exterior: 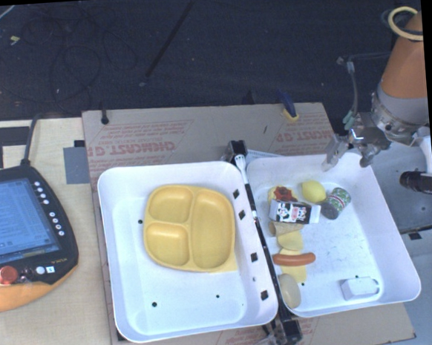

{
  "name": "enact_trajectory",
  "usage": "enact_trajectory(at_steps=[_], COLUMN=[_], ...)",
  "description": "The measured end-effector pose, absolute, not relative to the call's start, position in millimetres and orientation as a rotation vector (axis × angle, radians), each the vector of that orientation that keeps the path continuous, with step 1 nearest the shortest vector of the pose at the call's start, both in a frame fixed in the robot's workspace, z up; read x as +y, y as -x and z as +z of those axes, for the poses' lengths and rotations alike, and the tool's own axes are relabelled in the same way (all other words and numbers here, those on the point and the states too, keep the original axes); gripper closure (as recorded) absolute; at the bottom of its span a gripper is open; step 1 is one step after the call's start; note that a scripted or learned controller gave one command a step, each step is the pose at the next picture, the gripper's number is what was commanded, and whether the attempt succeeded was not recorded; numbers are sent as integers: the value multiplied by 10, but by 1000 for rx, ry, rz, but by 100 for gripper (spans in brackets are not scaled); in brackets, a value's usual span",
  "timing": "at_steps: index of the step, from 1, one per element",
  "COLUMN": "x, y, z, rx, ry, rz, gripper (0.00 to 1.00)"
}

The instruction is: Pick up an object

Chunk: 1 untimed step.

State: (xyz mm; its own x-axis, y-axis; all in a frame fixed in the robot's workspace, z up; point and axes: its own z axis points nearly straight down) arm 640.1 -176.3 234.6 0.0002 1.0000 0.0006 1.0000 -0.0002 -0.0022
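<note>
One yellow tray point(190, 227) fills the left bin point(129, 301).

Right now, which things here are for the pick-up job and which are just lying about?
For the job: gripper; lemon, small can, milk carton, hot dog, white block, right bin.
Lying about: yellow divided plate, left bin, teach pendant.

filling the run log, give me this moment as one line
end effector: open, above right bin's far edge, holding nothing | right shallow white bin: yellow lemon, red sausage | left bin: yellow divided plate
</note>
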Motion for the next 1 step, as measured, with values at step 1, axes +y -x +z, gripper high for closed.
enact_trajectory(at_steps=[1], x=[-1826], y=[-6409], z=[985], rx=[-2214], ry=[2214], rz=[10], gripper=[0])
